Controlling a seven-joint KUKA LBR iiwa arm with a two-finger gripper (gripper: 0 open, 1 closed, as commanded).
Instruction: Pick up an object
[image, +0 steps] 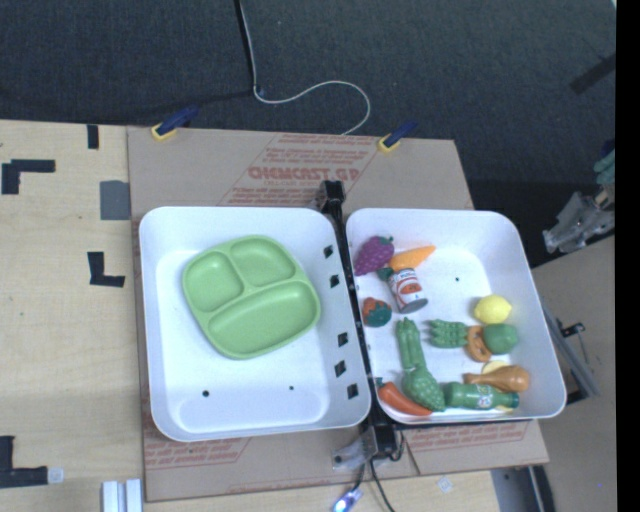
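Your landmark is the green divided plate (252, 295), sitting in the left bin (165, 395). All the pickable toys are right of it in the right bin (500, 235): purple grapes (373, 254) and a small can (407, 288) closest to the plate, lemon (492, 309) farther out, green bottle (480, 397) farthest and lower. Can't tell the claw's state.
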